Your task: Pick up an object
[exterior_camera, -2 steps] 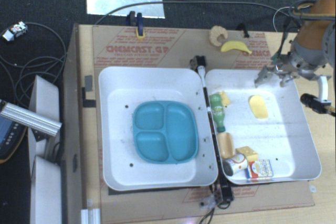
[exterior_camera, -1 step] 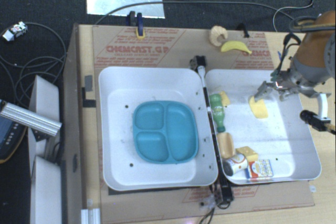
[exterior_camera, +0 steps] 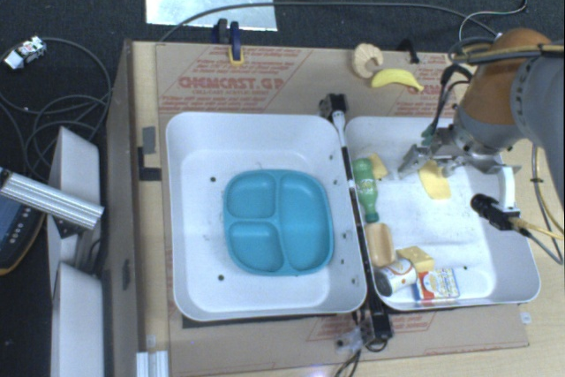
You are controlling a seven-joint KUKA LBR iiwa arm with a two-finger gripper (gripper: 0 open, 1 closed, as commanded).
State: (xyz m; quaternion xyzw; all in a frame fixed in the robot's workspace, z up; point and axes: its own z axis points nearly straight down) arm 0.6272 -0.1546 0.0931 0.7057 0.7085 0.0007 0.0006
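Observation:
My gripper (exterior_camera: 426,158) hangs over the upper middle of the right bin (exterior_camera: 523,276), reaching in from the right. Directly below it, a pale yellow block (exterior_camera: 435,184) lies on the bin floor, touching or nearly touching the gripper's tip. A green bottle (exterior_camera: 363,190) lies along the bin's left wall with a small yellow piece (exterior_camera: 379,165) beside it. At the front of the bin sit a tan item (exterior_camera: 380,244), a yellow wedge (exterior_camera: 418,259), a red and white can (exterior_camera: 397,279) and a small carton (exterior_camera: 438,283).
The left bin (exterior_camera: 190,130) holds a blue divided plate (exterior_camera: 275,221). On the bench behind the right bin lie a banana (exterior_camera: 395,80) and a tan round object (exterior_camera: 367,59). A black part with a cable (exterior_camera: 491,210) juts over the right bin's right side.

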